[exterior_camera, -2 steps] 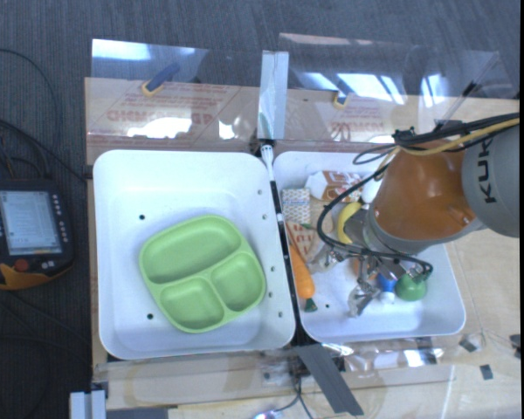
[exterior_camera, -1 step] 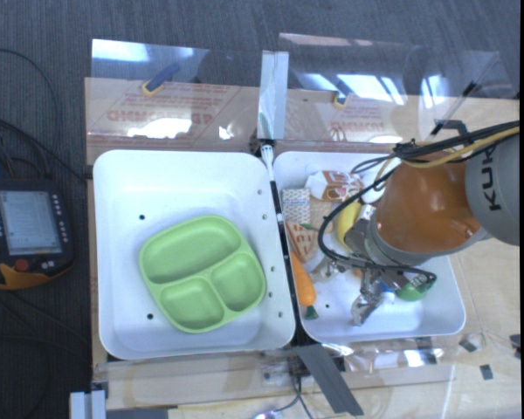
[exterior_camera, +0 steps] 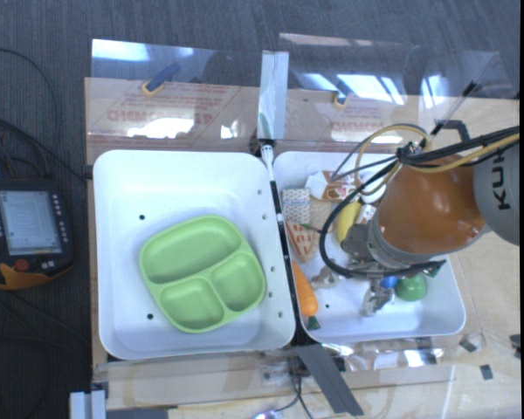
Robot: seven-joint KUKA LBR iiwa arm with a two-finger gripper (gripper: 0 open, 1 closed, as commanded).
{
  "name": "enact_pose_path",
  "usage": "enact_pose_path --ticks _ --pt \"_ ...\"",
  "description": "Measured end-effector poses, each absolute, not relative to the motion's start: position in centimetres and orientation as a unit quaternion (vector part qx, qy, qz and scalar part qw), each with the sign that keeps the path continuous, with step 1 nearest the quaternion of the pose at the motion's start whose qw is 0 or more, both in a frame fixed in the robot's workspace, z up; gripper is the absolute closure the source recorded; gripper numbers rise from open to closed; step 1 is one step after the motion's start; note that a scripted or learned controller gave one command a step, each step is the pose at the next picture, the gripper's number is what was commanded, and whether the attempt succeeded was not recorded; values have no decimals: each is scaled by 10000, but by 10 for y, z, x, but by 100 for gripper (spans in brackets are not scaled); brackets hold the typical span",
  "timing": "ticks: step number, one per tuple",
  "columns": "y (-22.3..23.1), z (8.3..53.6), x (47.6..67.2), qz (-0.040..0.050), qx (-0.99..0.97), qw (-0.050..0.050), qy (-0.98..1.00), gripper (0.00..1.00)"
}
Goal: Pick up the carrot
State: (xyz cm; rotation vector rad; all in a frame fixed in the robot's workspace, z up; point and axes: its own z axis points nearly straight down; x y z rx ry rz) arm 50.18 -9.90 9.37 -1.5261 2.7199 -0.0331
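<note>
The carrot (exterior_camera: 305, 294) is a small orange piece lying against the left wall of the right bin (exterior_camera: 437, 321), near its front. My gripper (exterior_camera: 372, 302) hangs low in that bin, right of the carrot and apart from it. Metal fingers (exterior_camera: 368, 304) point down at the bin floor, with nothing visible between them. The orange band of the arm (exterior_camera: 432, 208) hides the bin's middle.
A green divided plate (exterior_camera: 203, 272) lies in the left bin (exterior_camera: 122, 199). In the right bin are a green ball (exterior_camera: 411, 287), a blue item (exterior_camera: 387, 281), a yellow piece (exterior_camera: 348, 217) and wafer-like packets (exterior_camera: 297, 216) at the left and back. Cables loop above the arm.
</note>
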Motion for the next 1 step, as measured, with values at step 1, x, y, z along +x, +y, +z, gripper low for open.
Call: enact_pose_path --ticks 1 --pt "-110 92 491 -76 -7230 88 6908 0"
